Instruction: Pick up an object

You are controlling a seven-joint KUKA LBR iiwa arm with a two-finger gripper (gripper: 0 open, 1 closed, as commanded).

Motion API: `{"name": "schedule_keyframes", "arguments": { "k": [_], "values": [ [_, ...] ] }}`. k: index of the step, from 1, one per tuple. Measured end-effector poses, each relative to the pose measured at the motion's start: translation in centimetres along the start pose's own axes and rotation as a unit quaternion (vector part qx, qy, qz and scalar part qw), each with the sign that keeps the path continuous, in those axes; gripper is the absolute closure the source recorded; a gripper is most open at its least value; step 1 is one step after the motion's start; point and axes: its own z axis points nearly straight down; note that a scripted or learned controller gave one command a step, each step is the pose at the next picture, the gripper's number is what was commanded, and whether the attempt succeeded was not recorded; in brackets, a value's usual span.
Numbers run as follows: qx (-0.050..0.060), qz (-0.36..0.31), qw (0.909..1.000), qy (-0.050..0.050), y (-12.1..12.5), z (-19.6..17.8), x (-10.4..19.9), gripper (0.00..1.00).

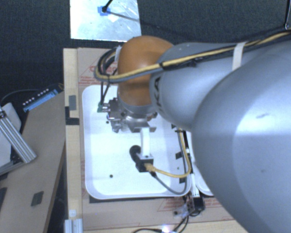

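Note:
My arm reaches in from the right and covers much of the scene. Its orange band [138, 69] hangs over the far half of the left white bin [94, 149]. Below the band, the grey gripper [120, 122] points down into that bin, close to its floor. The wrist hides whatever lies directly beneath it. I can make out no object held in the gripper. A tiny dark speck [111, 175] lies on the bin floor toward the near left corner.
The big grey arm link hides nearly all of the right bin [203, 191], leaving just a sliver of its near edge. The bins rest on a cardboard sheet [72, 130]. A metal rail [12, 135] lies off the bench at left.

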Motion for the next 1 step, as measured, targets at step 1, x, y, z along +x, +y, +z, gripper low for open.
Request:
{"name": "schedule_keyframes", "arguments": {
  "k": [1],
  "values": [
    [0.001,-0.001,1.0000,0.000,-6.62,-5.24,0.54,1.00]
  ]
}}
